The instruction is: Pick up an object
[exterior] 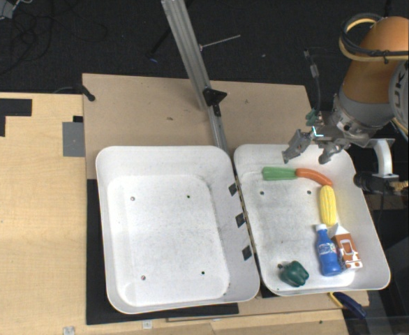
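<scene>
Our hand hangs over the far end of the right bin, its two fingers spread apart with nothing between them. The task names no particular object, so we judge the nearest one the likely target: the carrot, lying on its side just below and in front of the hand, green top pointing away from the arm and orange root toward it.

It looks like a moulded plastic toy, so we expect it to be light, stiff and smooth, more likely to slip or roll than to crush. We would close across its narrow width near the middle, where green meets orange, with the fingers set square to its long axis; a grip near the tapered orange end could squirt it out.

Further toward us from the hand lies the corn cob, also a toy by its look, rounded and apt to roll, with its ridged surface perhaps giving better purchase. Beyond it, the blue bottle and the small orange-and-white box lie touching or nearly so, which makes a clean grasp there harder. The dark green pepper sits alone at the near end, well apart from the hand. The left bin lies across the divider from the hand.
</scene>
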Controlling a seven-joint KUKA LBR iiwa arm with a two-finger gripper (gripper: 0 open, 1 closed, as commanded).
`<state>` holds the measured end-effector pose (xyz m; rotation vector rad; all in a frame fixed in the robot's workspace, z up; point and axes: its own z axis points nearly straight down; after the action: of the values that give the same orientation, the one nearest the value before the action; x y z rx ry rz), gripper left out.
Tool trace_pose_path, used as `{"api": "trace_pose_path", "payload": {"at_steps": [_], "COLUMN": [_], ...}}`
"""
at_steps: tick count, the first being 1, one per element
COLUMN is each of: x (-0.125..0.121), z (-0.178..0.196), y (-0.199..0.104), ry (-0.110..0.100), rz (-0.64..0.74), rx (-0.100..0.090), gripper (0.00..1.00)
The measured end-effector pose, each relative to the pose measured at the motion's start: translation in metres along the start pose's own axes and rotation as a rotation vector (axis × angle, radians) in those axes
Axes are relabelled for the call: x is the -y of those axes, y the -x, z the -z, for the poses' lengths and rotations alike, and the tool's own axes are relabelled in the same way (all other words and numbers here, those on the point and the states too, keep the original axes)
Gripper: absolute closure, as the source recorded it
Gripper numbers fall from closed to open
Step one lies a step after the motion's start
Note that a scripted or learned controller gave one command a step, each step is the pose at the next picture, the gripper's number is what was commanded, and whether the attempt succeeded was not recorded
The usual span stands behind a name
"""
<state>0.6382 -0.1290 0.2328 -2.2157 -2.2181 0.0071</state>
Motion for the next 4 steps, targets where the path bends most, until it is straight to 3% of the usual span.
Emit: {"api": "trace_pose_path", "payload": {"at_steps": [1,3,4], "x": [-0.001,-0.014,-0.013], "z": [0.003,-0.112,-0.144], "y": [0.000,0.011,0.010], "ry": [0.005,0.000,0.002], "rz": [0.001,-0.002,-0.002], "rx": [0.001,0.001,0.001], "gripper": [0.00,0.00,0.00]}}
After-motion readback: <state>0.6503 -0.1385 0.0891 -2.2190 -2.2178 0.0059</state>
